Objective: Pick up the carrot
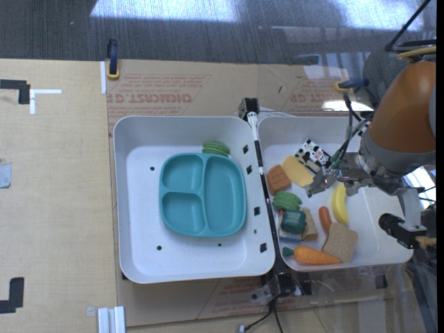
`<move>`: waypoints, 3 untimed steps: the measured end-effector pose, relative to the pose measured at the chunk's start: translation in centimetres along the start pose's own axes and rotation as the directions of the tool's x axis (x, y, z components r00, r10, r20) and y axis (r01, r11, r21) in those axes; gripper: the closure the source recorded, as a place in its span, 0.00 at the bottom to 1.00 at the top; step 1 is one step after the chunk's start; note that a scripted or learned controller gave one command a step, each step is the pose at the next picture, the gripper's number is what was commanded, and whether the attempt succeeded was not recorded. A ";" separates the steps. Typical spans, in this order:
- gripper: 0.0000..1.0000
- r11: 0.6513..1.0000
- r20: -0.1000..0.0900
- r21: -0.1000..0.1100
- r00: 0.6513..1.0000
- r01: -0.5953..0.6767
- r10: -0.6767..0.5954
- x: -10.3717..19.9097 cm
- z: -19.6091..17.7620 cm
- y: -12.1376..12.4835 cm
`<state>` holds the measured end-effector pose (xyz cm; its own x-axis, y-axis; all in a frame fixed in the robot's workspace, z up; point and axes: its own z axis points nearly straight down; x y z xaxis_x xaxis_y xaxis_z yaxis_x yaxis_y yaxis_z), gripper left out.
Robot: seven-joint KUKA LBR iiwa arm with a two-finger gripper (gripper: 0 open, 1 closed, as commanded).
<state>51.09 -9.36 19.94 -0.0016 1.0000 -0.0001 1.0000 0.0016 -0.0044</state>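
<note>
The left shallow white plastic bin holds a teal three-compartment plastic plate lying flat near its middle. Just beyond the plate's far rim, near the bin's far edge, lies a small green ridged toy vegetable, apart from the plate or barely touching it; which is hard to tell.

The right shallow white bin carries a cluster of toy foods along its left side. Near the left wall sits a brown waffle-like toy square, with a yellow wedge of toy cheese just beside it and a small black-and-white patterned piece toward the far edge. Nearer the front come a green leafy toy vegetable and a dark green and red block. The orange tapered toy carrot lies on its side at the bin's near edge, its pointed end toward the right, touching a tan slice of toy bread. A short orange-red sausage-shaped piece and a yellow toy banana lie just beyond the bread.

The arm's two-finger gripper hangs over the middle of this bin, beside the cheese and well apart from the carrot. Nothing sits between its fingers; whether they are parted or closed I cannot tell.
</note>
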 end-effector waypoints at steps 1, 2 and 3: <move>0.00 0.997 0.000 0.000 0.997 0.082 -0.082 5.4 0.9 -3.3; 0.00 0.864 0.001 -0.002 0.864 0.503 -0.503 6.8 0.8 -3.2; 0.00 0.986 0.002 -0.005 0.986 0.166 -0.166 10.3 0.8 -3.2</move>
<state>47.92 0.89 19.13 -0.1680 0.9858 -0.0012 0.9858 0.1680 0.0006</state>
